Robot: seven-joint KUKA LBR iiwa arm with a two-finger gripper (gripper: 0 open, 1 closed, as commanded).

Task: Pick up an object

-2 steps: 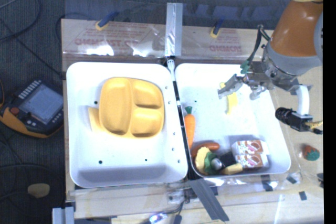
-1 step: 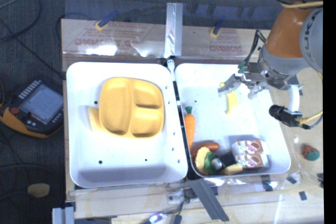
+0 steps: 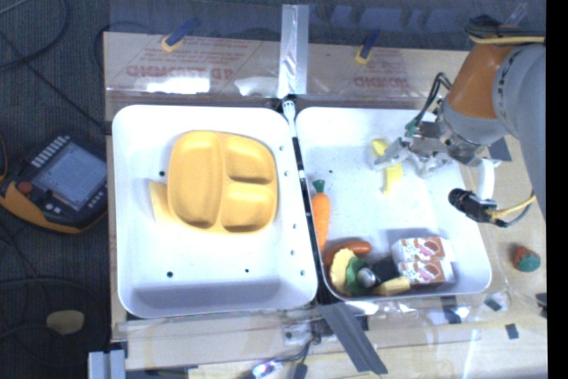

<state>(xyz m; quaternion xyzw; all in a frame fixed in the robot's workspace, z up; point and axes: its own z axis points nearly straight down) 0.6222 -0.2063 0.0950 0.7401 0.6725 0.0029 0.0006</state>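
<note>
Gripper [image 3: 410,157] above right bin [image 3: 461,231], jaw state indiscernible.
One yellow tray [image 3: 222,180] filled left bin [image 3: 133,280]; one carrot [image 3: 320,210] lay beside the divider.

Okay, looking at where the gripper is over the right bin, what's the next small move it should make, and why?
Probably a short, straight descent. The gripper sits in the upper part of the right bin, right beside the yellow pieces, which lie apart from the carrot and the cluttered lower corner. That makes them the nearest, least obstructed target. Whether anything is already gripped can't be told.
</note>
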